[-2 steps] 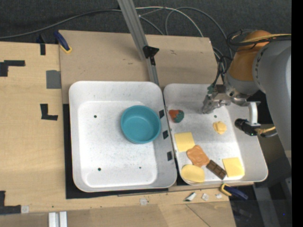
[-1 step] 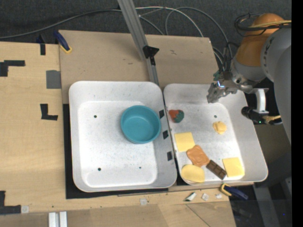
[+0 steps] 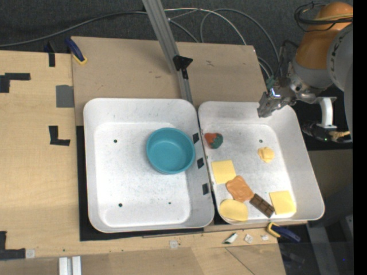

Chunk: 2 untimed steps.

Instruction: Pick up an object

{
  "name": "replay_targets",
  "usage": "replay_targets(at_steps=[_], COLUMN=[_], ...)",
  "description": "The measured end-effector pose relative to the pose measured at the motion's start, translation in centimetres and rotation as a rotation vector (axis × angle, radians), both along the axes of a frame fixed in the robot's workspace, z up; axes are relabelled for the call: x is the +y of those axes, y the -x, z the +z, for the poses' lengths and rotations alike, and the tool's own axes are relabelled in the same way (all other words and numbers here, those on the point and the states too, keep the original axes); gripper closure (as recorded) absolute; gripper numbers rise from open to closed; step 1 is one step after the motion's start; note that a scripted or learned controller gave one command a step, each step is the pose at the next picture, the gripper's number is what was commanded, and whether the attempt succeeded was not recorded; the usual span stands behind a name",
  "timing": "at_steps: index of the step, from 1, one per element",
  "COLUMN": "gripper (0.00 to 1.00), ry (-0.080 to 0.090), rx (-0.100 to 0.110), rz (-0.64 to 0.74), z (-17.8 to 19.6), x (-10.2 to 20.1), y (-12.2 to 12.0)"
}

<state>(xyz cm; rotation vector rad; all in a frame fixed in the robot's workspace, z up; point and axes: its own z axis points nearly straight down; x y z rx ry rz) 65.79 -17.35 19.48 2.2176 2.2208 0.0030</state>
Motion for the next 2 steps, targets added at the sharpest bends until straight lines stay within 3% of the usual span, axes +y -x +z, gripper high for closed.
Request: replay_targets(at_steps=[1, 2], gripper=[1.00, 1.00], ry=[-0.001, -0.003], rx=[0.002, 0.004], rz=[0.000, 0.005], z=[2.3, 3.2], x=[0.0, 4.9], y=[-0.1, 0.2])
